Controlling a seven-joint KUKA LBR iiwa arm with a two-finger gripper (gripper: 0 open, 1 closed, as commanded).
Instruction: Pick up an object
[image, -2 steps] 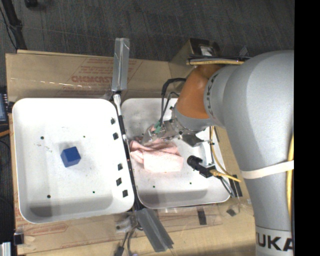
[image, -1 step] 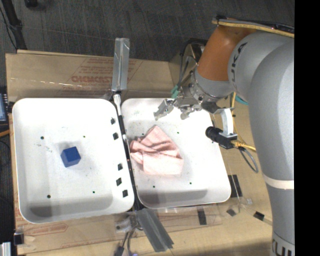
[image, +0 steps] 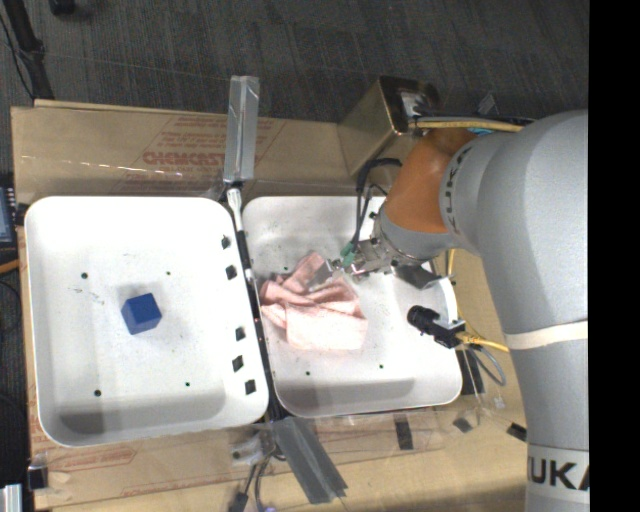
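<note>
The arm (image: 520, 250) reached in from the right, its orange band (image: 425, 185) above the right bin's (image: 300, 215) far edge. The gripper (image: 335, 268) was down at the pink cloth (image: 315, 305), which lay crumpled in the middle of that bin, nearer its left wall. Whether the gripper was grasping the cloth could not be told. In the left bin (image: 60, 220), 1 blue cube (image: 142, 312) sat near the centre.
</note>
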